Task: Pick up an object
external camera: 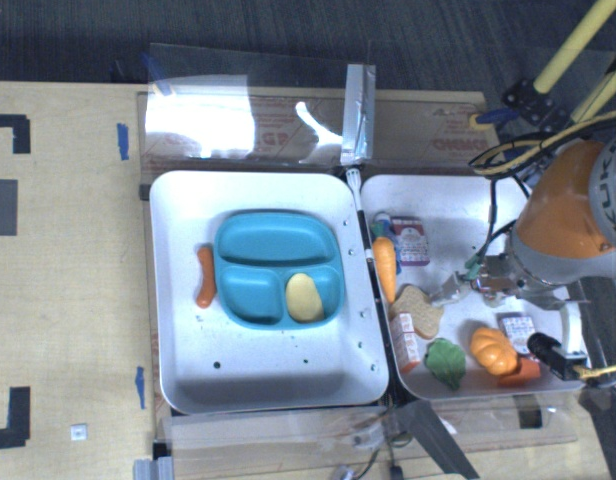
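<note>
My gripper (461, 284) hangs over the middle of the right bin (443, 200), at the end of the grey arm with its orange band (560, 214). It sits just right of a bread slice (418, 314) and above a green vegetable (446, 361). An orange carrot (385, 268) lies along the bin's left wall, with a printed packet (411, 241) beside it. An orange pumpkin-like toy (493, 350) rests at the bin's front right. I see nothing held at the gripper.
The left bin (178, 348) holds a blue divided tray (258, 258) with a yellow potato-like piece (304, 297) in one compartment, and an orange sausage (204, 275) beside the tray. Small packets (406, 346) (515, 325) lie in the right bin. Cables (518, 148) trail behind the arm.
</note>
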`<state>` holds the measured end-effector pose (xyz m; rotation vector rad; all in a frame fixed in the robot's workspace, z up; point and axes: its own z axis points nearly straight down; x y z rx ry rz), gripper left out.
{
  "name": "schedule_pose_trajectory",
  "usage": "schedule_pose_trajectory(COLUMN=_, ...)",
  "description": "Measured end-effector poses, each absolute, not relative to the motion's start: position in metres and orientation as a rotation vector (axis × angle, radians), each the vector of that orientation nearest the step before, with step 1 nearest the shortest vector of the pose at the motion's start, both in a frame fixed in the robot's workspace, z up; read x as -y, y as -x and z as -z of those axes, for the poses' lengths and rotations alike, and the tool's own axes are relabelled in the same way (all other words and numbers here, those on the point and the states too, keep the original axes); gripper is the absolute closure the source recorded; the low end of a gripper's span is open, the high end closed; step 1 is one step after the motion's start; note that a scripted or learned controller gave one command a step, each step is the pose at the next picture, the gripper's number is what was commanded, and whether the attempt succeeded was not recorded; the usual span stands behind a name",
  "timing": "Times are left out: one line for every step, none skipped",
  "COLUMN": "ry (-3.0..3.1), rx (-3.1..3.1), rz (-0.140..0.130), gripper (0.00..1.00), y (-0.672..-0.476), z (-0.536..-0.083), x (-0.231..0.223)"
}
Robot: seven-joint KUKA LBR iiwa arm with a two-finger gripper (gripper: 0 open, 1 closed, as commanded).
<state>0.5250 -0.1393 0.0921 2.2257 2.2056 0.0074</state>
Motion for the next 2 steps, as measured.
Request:
schedule_pose_trajectory(ry=-2.213, rx=-2.209, rz=-0.012, gripper=0.00, y=-0.538, z=-0.091, x=0.099)
schedule_pose_trajectory(ry=-2.035, rx=-2.390, rz=-0.002, gripper=0.00, y=-0.546, z=-0.101, x=0.115)
